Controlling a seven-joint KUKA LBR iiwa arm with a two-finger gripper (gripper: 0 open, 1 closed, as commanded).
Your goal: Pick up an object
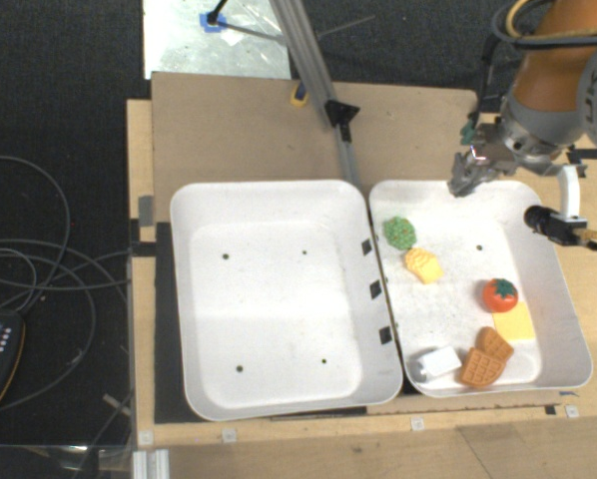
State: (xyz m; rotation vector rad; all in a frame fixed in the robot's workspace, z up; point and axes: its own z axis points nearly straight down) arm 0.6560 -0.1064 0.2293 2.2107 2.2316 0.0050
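Observation:
The right bin [568, 367] holds several toy foods. A green broccoli-like piece [399, 233] lies near its back left, with a yellow corn-like piece [423, 265] just in front of it. A red tomato [499, 294] sits toward the right, touching a flat yellow slice [515, 323]. Two brown waffle pieces [486, 358] and a white block [437, 363] lie at the front. My gripper [464, 183] hangs over the bin's back edge, above and apart from all of them. Nothing shows between its tips.
The left bin [269, 297] stands beside the right one, joined by black clips along the shared edge. A slanted grey pole [308, 53] crosses the bench behind the bins. Cables lie on the floor at the left.

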